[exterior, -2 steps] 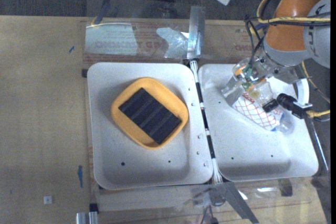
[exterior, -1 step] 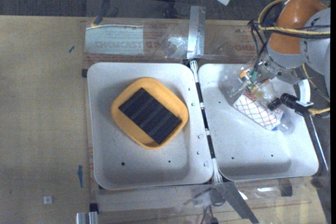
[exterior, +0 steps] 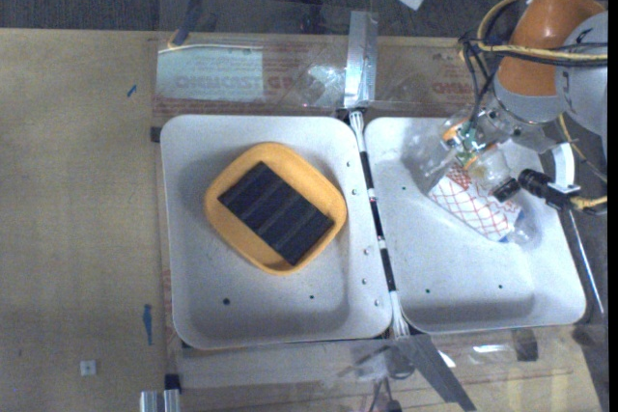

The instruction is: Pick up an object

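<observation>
Sitting mid-left bin (exterior: 193,304), the yellow tray (exterior: 275,206) has room all around. Right bin (exterior: 463,294) — arm (exterior: 546,43) over crumpled wrappers (exterior: 473,203) near its back edge; jaws' state unclear.

Yellow block (exterior: 275,207) with dark ribbed top, flat in left bin, red-patterned clear packet (exterior: 470,204), right bin
</observation>
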Robot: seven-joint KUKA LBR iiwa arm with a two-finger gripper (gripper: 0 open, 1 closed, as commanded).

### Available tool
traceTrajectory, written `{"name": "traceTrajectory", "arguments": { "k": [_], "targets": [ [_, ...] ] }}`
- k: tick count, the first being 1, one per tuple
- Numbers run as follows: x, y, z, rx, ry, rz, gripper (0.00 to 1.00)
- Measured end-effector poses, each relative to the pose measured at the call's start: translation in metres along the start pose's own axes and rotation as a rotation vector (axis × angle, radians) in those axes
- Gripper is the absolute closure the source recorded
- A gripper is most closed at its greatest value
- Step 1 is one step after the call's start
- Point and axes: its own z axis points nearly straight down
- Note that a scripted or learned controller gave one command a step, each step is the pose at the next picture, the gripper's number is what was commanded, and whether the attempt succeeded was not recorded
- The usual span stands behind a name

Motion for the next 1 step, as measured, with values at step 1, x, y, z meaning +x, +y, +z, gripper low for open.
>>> {"name": "traceTrajectory", "arguments": {
  "k": [1],
  "targets": [
    [0.0307,0.0137,-0.0844,-0.008,-0.009,-0.181,1.0]
  ]
}}
